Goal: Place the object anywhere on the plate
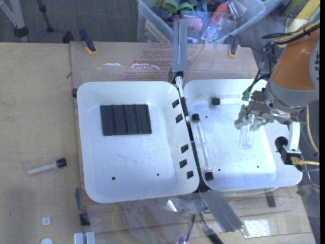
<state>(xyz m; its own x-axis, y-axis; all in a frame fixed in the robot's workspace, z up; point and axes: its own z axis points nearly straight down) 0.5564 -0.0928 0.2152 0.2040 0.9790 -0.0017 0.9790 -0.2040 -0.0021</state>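
While the wooden desk point(35, 111) carries both white bins, all the action sits over the right bin point(264, 172); the left bin point(91, 93) holds the target. The grey and orange arm point(297, 65) reaches in from the right and hangs above the middle of the right bin.

In the left bin lies the plate point(126, 119), a dark ribbed rectangle flat on the bin floor towards its far left part, with nothing on it. It is well apart from the gripper, with the wall between the bins in the way.

The gripper point(249, 123) points down, and its fingers look clamped on the upper end of a clear tube point(246, 137), which hangs roughly upright beneath them. Whether its lower end touches the bin floor I cannot tell.

Smaller things lie about: a second clear tube with black caps point(200, 141) along the right bin's left wall, a third point(226, 100) near its far edge, and a capped tube point(44, 166) out on the desk to the left of the bins.

I judge the step in hand to be the pick, done or nearly so, with the carry not yet made. Next the tube must rise high enough to clear the dividing wall, travel left across it, come down over the ribbed plate and be let go low, since a round tube may roll off.
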